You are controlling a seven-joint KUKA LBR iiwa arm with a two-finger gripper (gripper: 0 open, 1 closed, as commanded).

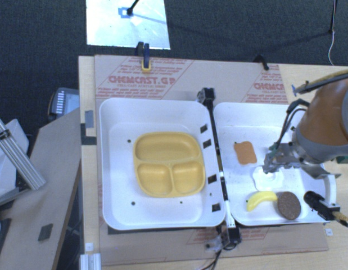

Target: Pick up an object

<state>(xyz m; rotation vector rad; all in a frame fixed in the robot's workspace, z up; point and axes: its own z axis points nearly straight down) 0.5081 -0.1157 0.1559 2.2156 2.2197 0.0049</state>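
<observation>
1. Dark carpeted floor surrounds a pale tabletop [86, 83] covered by a printed cardboard sheet [179, 80], on which 2 shallow white bins sit side by side.
2. The left bin [114, 151] holds a yellow divided tray [165, 163] with 3 compartments.
3. The right bin [235, 207] holds 4 loose items: an orange-brown flat piece [245, 152] near its middle, a small white object [259, 176] below that, a yellow banana [260, 199] at the front, and a round brown disc [288, 205] just beside the banana's right end.
4. The arm [328, 122] reaches in from the right, and its jaws [272, 163] hang low over the right bin's middle.
5. At this slant, against the white floor of the bin, I cannot tell whether the jaws are apart or together, and nothing can be made out between them.
6. Progress, as I judge it: the approach is made, but no object is lifted, so the grasp and the raise are left to do.
7. The white object lies closest, just below and a little left of the jaws, seemingly touching or nearly so; it looks like the likely target.
8. The orange-brown piece lies near, to the jaws' left. The banana and disc lie farther forward.
</observation>
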